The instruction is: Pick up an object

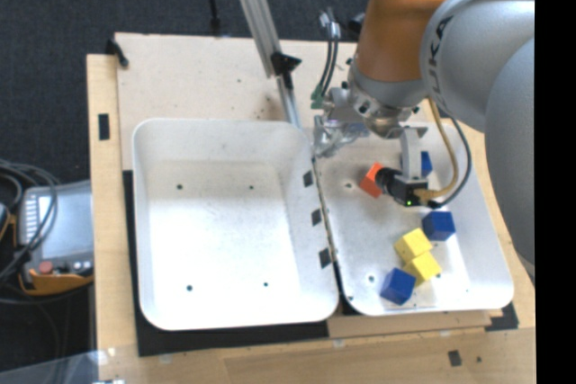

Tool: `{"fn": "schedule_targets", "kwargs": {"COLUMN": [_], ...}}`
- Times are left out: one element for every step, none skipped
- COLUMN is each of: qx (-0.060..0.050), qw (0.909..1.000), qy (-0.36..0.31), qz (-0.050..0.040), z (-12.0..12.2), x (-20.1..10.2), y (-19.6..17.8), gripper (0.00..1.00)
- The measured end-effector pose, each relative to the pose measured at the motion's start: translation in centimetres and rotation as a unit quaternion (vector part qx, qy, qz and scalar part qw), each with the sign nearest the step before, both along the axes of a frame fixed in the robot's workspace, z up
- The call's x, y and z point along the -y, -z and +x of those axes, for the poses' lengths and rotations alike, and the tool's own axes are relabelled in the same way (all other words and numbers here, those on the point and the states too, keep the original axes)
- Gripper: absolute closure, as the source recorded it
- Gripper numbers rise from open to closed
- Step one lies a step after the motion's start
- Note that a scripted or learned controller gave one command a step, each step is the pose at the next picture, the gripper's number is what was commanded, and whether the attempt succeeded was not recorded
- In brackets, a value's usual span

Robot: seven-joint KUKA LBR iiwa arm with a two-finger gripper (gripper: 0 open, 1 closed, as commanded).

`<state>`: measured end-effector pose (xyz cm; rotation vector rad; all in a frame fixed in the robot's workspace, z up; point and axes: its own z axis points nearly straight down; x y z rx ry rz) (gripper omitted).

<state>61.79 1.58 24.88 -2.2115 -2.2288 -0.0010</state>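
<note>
Smooth white bins (225, 220) hold matte cubes (414, 243); end effector (335, 138) grip unclear.

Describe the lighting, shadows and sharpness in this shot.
Camera view: even, soft overhead light, no harsh glare; the left bin reads bright white and speckled, the floor dark. The arm looms large and slightly soft, shading the right bin beneath it. Yellow blocks and blue blocks are fairly crisp, with faint shadows.

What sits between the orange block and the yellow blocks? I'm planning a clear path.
Mostly bare white bin floor in the camera view; the orange block and yellow blocks lie apart.
</note>
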Motion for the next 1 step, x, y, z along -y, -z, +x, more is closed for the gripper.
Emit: {"fn": "schedule_targets", "kwargs": {"qx": [0.000], "qw": [1.0000], "qy": [0.001], "qz": [-0.0003], "z": [-3.13], "x": [-4.30], "y": [0.00], "gripper": [1.00]}}
